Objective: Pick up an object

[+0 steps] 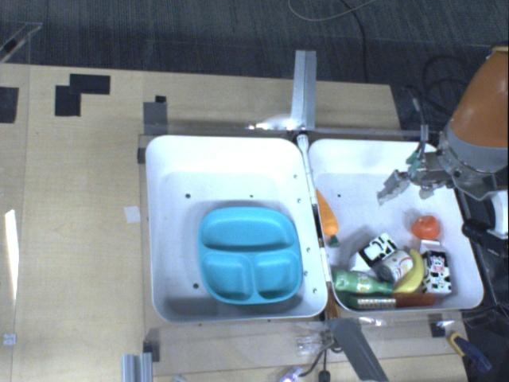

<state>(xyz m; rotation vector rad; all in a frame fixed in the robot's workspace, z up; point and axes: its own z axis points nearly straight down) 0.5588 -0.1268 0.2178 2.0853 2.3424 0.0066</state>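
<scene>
Starting at the near edge of the desk (71,237), the right bin (474,293) has its load heaped in the front corner: a green bottle (362,281) lying on its side with its long axis running left to right along the front wall, a banana (411,273) curved above it, two small black-and-white cartons (377,251) and (436,271), and a red flat item (390,301) under the pile. An orange-red ball (426,227) sits a little farther back, apart from the heap, and an orange carrot-like piece (326,217) lies along the divider between the bins. Left of it, the left bin (171,169) carries a blue divided tray (250,253). Farther back in the right bin, the end effector (395,186) hangs over bare floor with its fingers spread apart and nothing between them. My reading is that the ball is the nearest candidate: it lies toward the camera and slightly right of the fingertips, near but clearly not under them, so the coming move likely needs a shift forward before descending.
</scene>
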